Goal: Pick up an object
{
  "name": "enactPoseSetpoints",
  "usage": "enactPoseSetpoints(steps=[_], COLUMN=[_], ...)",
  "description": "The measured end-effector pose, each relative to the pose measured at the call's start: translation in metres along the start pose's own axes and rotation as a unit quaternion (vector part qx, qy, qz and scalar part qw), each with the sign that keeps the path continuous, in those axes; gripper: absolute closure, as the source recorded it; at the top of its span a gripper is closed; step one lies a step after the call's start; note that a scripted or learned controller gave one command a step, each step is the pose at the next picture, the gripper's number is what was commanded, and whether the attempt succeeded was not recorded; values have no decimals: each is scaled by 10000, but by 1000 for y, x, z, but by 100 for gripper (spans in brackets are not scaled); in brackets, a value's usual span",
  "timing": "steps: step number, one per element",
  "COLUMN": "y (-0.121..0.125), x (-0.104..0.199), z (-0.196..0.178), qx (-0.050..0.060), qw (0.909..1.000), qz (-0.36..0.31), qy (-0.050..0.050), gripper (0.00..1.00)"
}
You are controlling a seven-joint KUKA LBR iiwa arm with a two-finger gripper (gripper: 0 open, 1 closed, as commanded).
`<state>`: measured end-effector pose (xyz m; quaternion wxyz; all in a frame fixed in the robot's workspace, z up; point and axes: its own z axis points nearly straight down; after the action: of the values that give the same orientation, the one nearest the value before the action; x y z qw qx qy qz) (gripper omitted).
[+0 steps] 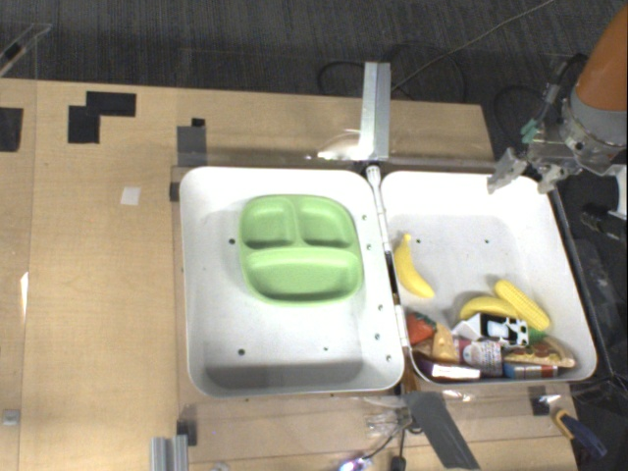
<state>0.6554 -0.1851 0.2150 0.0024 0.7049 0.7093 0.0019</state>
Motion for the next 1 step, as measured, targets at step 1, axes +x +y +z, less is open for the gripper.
enactPoseSetpoints(steps=[1], y=[15], x=[28], z=[74], qx=[0], qw=[9959], qz=[-904], qy=[0], gripper=[0])
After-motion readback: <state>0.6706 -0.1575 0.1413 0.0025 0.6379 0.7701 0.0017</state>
